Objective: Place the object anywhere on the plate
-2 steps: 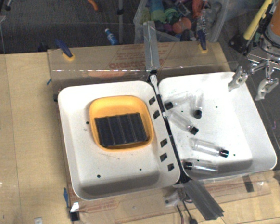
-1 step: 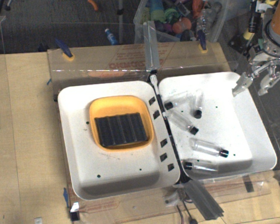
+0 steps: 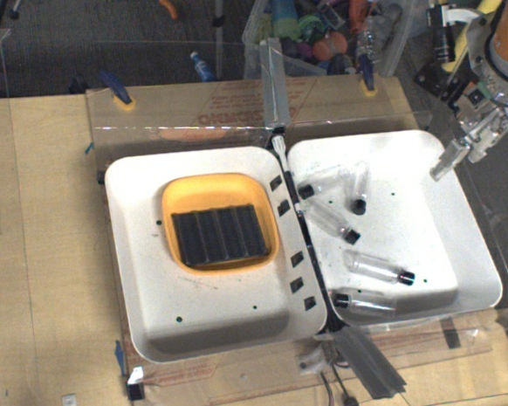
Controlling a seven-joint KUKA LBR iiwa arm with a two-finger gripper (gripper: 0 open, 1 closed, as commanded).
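Hovering at the right bin's far right rim, my tool (image 3: 452, 160) carries nothing I can see, its opening beyond telling, while clear plastic vials with black caps (image 3: 377, 269) lie scattered below, away from the orange square plate (image 3: 173, 198) in the left bin.

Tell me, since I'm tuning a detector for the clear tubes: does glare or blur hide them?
Camera view: the clear tubes nearly vanish against the right bin, black caps showing best; the gripper looks soft; the yellow plate reads sharp.
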